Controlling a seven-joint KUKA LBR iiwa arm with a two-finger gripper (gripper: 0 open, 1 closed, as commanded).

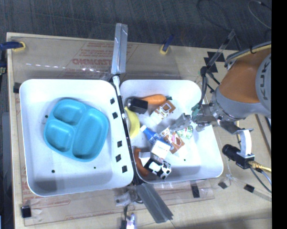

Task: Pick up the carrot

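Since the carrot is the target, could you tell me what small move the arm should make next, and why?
Probably shift the pincer toward the right bin's far edge: the carrot lies there beside a black item, while the pincer sits over the packets mid-bin.

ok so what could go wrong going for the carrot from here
1. The carrot lies at the far end of the right bin, touching a black object and a small box; closing fingers could catch those instead.
2. The gripper sits over the clutter mid-bin, off the carrot, so a straight descent would likely land on the packets.
3. The carrot is close to the bin wall, leaving little finger room.
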